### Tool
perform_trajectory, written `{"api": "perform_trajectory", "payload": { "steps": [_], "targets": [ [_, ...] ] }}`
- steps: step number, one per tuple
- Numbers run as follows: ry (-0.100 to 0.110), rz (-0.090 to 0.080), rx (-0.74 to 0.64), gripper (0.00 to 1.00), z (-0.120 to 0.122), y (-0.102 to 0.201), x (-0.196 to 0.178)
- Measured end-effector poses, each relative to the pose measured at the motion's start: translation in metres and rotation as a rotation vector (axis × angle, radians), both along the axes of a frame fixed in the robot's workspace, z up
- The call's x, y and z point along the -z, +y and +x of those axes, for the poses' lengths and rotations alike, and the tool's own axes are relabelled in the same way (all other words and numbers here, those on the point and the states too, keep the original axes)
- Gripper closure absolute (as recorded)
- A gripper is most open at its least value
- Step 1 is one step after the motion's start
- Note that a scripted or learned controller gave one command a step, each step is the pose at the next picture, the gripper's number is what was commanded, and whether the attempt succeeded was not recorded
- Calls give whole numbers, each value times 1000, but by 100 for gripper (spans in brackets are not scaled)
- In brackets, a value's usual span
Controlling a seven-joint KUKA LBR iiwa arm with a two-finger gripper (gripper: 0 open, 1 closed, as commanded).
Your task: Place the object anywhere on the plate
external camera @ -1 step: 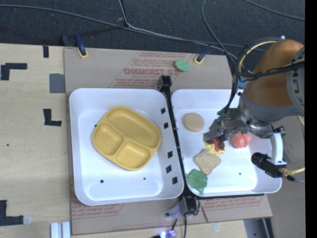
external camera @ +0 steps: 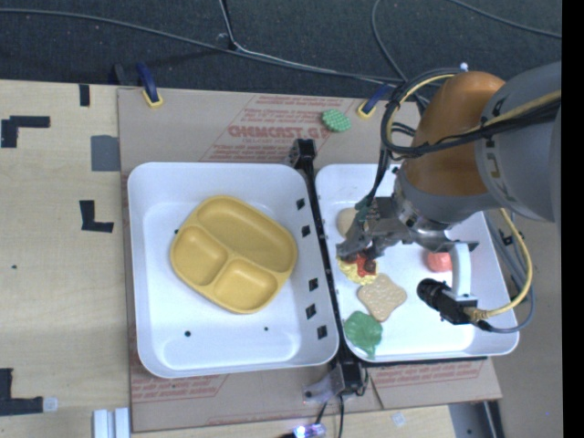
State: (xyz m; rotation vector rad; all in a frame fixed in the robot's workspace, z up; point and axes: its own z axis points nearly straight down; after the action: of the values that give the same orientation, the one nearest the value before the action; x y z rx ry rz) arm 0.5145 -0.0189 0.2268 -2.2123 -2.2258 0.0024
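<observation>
The arm reaches into the right bin, its gripper low over a small heap — a yellow piece and a red piece — just beside a cracker. I cannot tell how the gripper is set, nor whether it grasps anything. This looks like the picking step. The plate sits bare in the left bin, so next comes a sure grip, a lift, and a carry leftward over the divider.
</observation>
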Motion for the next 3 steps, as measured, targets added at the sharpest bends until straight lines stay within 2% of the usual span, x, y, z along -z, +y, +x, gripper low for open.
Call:
{"api": "perform_trajectory", "payload": {
  "steps": [3],
  "targets": [
    [-1,-1,0,100,18,142,16]
  ]
}}
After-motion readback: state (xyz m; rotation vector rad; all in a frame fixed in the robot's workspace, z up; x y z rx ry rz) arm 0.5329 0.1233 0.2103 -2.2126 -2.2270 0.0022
